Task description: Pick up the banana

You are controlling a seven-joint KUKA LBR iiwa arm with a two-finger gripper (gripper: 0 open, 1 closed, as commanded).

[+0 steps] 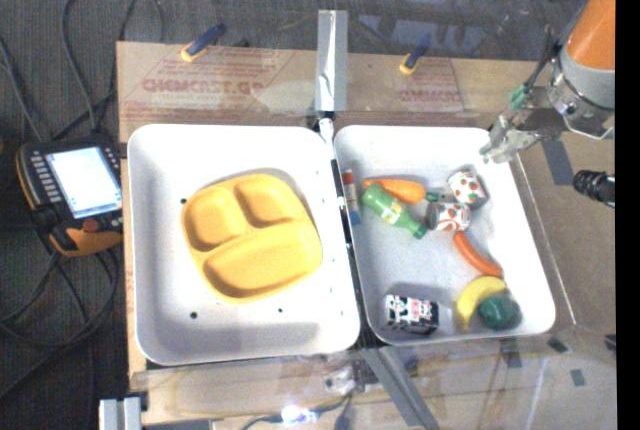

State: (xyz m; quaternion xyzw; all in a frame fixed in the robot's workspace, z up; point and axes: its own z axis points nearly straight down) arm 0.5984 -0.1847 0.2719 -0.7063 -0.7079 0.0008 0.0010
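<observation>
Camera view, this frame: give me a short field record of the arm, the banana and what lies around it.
gripper: above the right bin's far right rim, holding nothing
banana: near right corner of right bin, untouched
touching banana: green round item
nearby: sausage, carrot, green bottle
left bin: holds yellow divided plate

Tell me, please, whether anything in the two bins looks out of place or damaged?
Nothing stands out. The yellow tray lies flat in the left bin, though turned at a slant. The banana rests in the right bin against a green ball, among other toys.
</observation>
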